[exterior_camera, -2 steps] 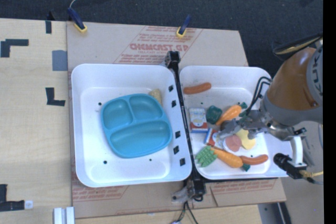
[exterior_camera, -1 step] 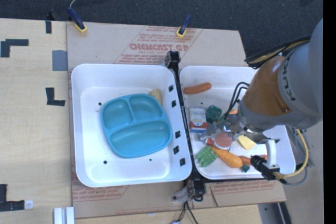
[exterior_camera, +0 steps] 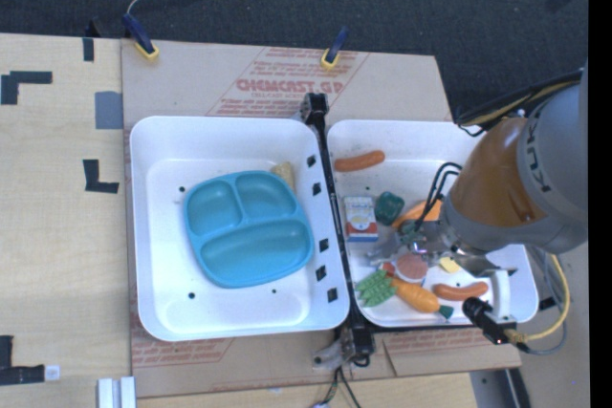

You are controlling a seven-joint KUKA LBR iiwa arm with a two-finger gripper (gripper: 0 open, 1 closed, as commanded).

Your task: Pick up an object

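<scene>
Objects: toy foods in the right bin (exterior_camera: 449, 134) — a carrot (exterior_camera: 413, 294) with a green top near the near wall, a sausage (exterior_camera: 460, 290) right of it, a round pink slice (exterior_camera: 412, 268) just above the carrot.
More objects: a small carton (exterior_camera: 360, 216) left of centre, a dark green piece (exterior_camera: 389, 205) beside it, a hot dog (exterior_camera: 360, 161) by the far wall.
End effector (exterior_camera: 421, 248): low over the pink slice; open or closed, cannot tell.
Arm (exterior_camera: 521, 177): reaches in from the right.
Left bin (exterior_camera: 158, 205): holds a blue divided plate (exterior_camera: 249, 227).
Worktop (exterior_camera: 57, 186): wood, with a cardboard sheet (exterior_camera: 277, 81) under both bins.
</scene>
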